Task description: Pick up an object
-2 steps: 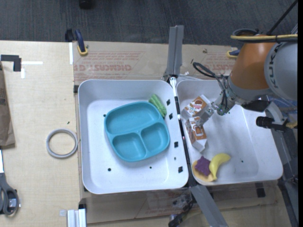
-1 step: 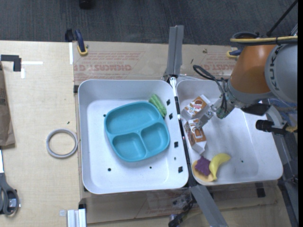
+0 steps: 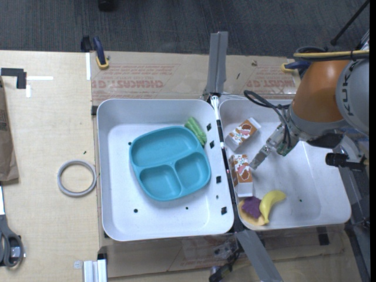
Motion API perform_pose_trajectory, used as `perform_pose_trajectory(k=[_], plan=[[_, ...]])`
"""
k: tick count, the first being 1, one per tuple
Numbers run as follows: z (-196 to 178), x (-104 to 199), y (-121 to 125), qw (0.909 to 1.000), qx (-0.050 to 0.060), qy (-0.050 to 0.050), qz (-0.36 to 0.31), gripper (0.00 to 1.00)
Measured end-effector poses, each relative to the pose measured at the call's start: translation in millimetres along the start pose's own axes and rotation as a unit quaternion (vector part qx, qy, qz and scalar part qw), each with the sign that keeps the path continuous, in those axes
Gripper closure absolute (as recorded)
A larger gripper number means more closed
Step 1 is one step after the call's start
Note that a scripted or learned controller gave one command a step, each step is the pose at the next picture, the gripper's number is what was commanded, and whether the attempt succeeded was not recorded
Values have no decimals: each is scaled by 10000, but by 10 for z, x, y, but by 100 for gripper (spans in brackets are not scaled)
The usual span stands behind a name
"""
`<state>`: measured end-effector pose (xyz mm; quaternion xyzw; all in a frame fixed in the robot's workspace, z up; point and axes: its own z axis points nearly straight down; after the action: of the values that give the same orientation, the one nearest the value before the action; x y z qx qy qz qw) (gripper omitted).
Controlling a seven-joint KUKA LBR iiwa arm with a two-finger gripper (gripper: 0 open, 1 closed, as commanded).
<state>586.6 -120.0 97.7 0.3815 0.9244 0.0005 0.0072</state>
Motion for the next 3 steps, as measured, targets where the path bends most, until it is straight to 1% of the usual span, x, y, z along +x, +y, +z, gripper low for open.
perform_pose_trajectory(k=[1,2,3], plan=[[35,-64,269,9976,52,-9,686,0],[43,406,-255,9898,54,32,1425,0],[44,18,152,9990,34,24,437,0]])
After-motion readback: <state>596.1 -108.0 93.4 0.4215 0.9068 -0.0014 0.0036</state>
